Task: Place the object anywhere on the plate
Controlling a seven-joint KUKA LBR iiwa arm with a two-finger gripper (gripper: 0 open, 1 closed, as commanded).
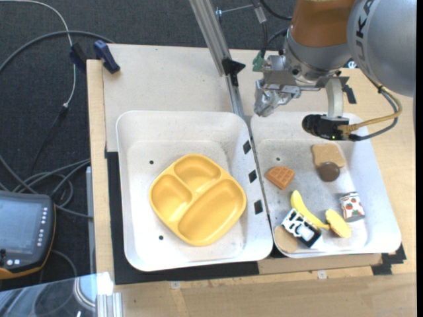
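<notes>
End effector (pixel 266 106) is seen above the bins' divide at upper centre, its grip state impossible to tell; toy waffle (pixel 280 177) is left in the right bin (pixel 377 177), plate (pixel 197 198) in the left.

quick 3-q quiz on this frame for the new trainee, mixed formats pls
1. True or false: the yellow plate lies in the left bin.
2. Which sits nearest the waffle piece? A) milk carton B) brown round piece C) blue clamp
3. Fill in: the gripper hangs above the ___ edge of the bins.

Key: 1 true; 2 B; 3 far
</notes>
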